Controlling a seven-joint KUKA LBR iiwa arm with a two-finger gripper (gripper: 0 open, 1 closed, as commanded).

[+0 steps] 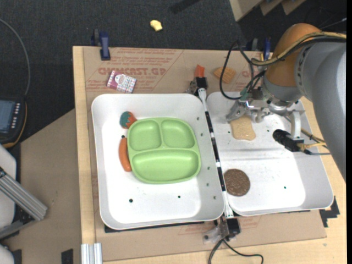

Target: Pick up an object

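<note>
Left bin [104, 164]: I note a green divided plate [164, 150] lying flat near the middle. Against its left rim lies an orange sausage-shaped toy [125, 153], and above that a small round teal-and-red piece [127, 119]. Both look like light play food, likely smooth plastic. The sausage is narrow enough to pinch across its middle, though it sits touching the plate rim, which crowds one side.

Right bin [308, 197]: a flat brown disc [237, 182], like a toy burger patty or cookie, lies near the front left corner, just beside the bin wall. Further back lies a flat tan piece [243, 129] resembling a slice of toast or a cracker. I judge both light and stiff, but thin and flush to the floor, so a hold must come across the edges, and slipping is probable.

The hand [248, 110] hangs directly over the back edge of the tan piece, which I take as the intended object. I cannot tell whether its fingers are apart or together, nor whether they touch the piece; the metal parts blur into one cluster and cables cross it.

On the counter [154, 67] behind the bins I see a small printed packet [121, 81] and a tan round item [224, 73], partly hidden by cable. The arm's body is cut off at the right.
</note>
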